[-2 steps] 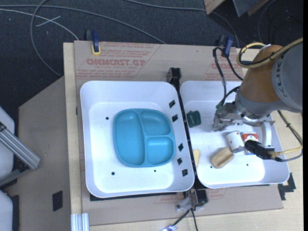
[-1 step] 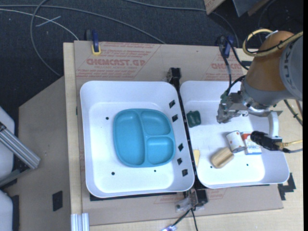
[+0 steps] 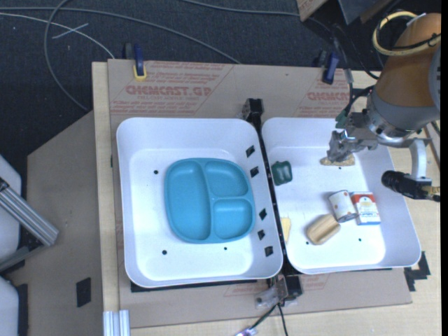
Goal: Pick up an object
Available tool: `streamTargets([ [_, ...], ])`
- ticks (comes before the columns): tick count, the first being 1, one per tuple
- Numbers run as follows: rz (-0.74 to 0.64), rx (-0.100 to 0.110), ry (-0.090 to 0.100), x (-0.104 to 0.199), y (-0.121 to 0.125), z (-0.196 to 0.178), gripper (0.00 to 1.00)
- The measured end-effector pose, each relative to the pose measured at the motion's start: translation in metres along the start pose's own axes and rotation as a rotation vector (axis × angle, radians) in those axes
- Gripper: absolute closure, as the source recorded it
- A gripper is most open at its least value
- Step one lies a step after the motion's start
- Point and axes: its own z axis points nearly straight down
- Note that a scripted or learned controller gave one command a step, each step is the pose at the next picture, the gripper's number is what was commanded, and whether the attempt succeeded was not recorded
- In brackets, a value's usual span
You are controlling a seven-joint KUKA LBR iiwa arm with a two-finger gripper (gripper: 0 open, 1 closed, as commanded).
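Gripper (image 3: 341,149) low over a small tan object (image 3: 339,162) near the far wall of the right bin (image 3: 399,254); finger spacing cannot be told. Grasp-approach stage, judged; next move needs closing squarely on the object, then lifting.

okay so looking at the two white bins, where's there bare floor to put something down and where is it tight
Left bin: the blue divided plate takes the middle; bare strips run along the left wall and front edge. Right bin: bare patch mid-floor between the green object and the gripper. Crowded at front, where the small can, carton and tan block cluster.
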Motion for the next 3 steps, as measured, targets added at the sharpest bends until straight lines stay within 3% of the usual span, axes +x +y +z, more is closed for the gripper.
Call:
streamTargets([
  [1, 0.000, -0.001, 0.000, 0.001, 0.004, -0.065, 1.00],
  [3, -0.004, 0.012, 0.004, 0.100, -0.003, -0.040, 1.00],
])
